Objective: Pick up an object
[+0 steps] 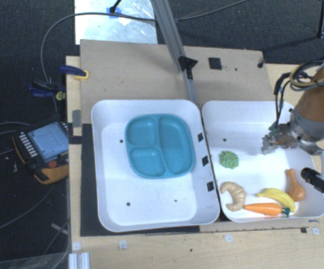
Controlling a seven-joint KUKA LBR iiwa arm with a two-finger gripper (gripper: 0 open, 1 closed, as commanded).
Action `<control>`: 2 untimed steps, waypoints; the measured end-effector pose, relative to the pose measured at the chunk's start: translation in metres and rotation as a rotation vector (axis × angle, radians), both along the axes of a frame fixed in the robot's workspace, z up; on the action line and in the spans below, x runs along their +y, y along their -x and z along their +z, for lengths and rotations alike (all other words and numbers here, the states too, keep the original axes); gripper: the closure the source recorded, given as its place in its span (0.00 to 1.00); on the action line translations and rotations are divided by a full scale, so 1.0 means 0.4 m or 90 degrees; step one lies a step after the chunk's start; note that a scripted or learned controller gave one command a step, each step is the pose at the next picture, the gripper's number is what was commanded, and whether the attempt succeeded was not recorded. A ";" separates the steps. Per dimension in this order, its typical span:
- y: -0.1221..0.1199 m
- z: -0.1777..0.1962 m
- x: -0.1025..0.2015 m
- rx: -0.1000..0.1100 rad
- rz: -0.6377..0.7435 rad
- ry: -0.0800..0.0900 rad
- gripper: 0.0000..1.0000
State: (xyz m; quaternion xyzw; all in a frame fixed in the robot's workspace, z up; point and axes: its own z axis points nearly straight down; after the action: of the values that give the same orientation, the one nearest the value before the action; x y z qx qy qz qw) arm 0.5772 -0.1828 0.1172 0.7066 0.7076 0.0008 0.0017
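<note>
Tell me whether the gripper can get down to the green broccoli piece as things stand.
Probably yes. The broccoli lies alone on bare floor in the right bin, apart from the croissant below it. The gripper hovers just to its right, with nothing between them.

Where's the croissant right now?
The croissant lies in the right bin, near its front-left corner, below the green broccoli and left of the carrot.

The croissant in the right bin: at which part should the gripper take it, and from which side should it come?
Grip the croissant across its thick middle, coming straight down from above. It lies flat on the floor of the right bin, curved, with thin tapering ends that would probably slip. The bin's left wall is close to it and the carrot lies just to its right, so a sideways approach looks crowded.
</note>
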 end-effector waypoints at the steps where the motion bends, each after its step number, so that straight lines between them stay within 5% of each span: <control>1: 0.002 0.111 -0.009 -0.002 0.000 0.000 1.00; 2: 0.012 0.227 -0.021 -0.002 -0.001 0.001 1.00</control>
State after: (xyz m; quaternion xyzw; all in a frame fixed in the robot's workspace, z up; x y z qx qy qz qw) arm 0.5726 -0.1911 0.2082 0.7072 0.7070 0.0015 0.0031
